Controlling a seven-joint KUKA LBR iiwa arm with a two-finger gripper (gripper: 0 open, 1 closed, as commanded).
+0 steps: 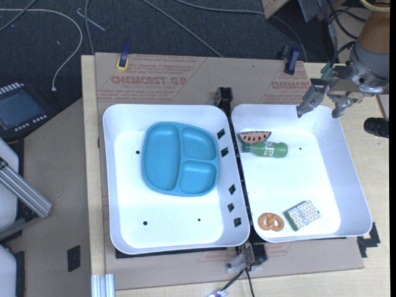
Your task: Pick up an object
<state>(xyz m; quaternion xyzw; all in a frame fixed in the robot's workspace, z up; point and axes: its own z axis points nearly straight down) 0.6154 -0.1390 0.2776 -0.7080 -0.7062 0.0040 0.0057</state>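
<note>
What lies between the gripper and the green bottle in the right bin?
Nothing visible. The gripper hangs open over the right bin's far corner, with bare bin floor between it and the green bottle. The watermelon slice touches the bottle's far side, away from that path.

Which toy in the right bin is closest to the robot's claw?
The watermelon slice is closest to the gripper. It sits at the far end of the right bin, touching the green bottle. The pretzel and sponge lie at the near end.
</note>
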